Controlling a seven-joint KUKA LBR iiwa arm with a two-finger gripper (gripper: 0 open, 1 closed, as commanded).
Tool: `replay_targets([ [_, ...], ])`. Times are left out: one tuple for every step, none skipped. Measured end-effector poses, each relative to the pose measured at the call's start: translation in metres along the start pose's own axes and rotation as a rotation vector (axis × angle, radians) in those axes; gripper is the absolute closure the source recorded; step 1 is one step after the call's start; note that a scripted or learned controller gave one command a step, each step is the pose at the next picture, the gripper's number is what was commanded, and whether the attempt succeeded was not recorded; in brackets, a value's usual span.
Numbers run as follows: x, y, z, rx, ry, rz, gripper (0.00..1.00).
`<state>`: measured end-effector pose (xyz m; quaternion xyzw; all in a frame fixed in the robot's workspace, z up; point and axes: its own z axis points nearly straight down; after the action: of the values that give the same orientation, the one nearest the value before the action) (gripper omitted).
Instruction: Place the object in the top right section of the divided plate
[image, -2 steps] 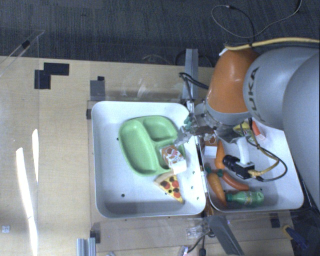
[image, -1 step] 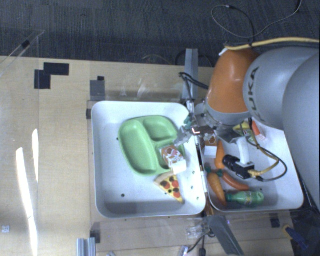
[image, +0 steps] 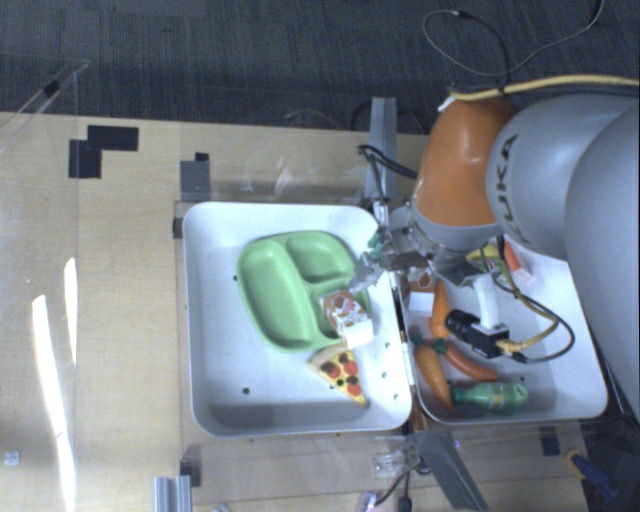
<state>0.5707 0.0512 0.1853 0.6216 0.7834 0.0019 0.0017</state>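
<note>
Apparently the placing step is under way: the two-finger gripper (image: 372, 262) hovers over the green divided plastic plate (image: 290, 285), jaw state impossible to tell. A small white-and-brown boxed object (image: 347, 312) sits in the plate's lower right compartment; next comes checking whether that section is the right one.

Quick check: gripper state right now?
Gripper: cannot tell; it sits over the green divided plate's right edge.

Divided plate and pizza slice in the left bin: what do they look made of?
Divided plate: probably moulded plastic, uniform pale green with a soft sheen and rounded compartment walls. Pizza slice: looks like a plastic or rubber toy, flat yellow wedge with solid red and dark dots; too small to say which.
</note>
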Motion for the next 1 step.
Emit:
replay_targets([
  [0.0000, 0.0000, 0.0000, 0.000, 0.000, 0.000, 0.00],
])
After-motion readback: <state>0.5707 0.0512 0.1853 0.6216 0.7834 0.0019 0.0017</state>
